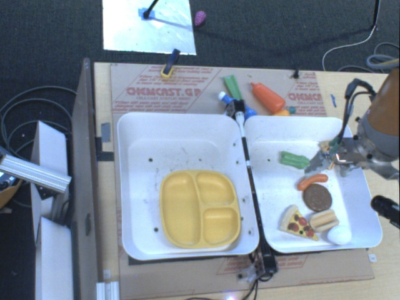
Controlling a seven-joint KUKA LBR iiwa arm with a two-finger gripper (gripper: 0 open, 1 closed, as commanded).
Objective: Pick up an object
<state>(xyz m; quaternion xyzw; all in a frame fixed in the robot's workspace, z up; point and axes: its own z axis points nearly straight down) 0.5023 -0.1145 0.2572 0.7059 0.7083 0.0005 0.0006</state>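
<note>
even overhead light, soft shadows, white bins [187,130] glaring — slightly soft focus

— What did the bins hold?
— Two white bins [187,127]: left, one yellow tray [200,208]; right, one green bean [294,160], sausage [312,180], patty [317,197], pizza slice [298,222], bun [324,219], egg [339,235].

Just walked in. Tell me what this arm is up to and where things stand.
The grey arm's gripper hangs low over the right white bin, just above the small orange-red sausage and beside the green bean pod. Nothing visibly sits in it yet. The brown round patty, pizza slice, tan bread roll and white egg lie nearby. The left white bin holds a yellow divided tray.
</note>
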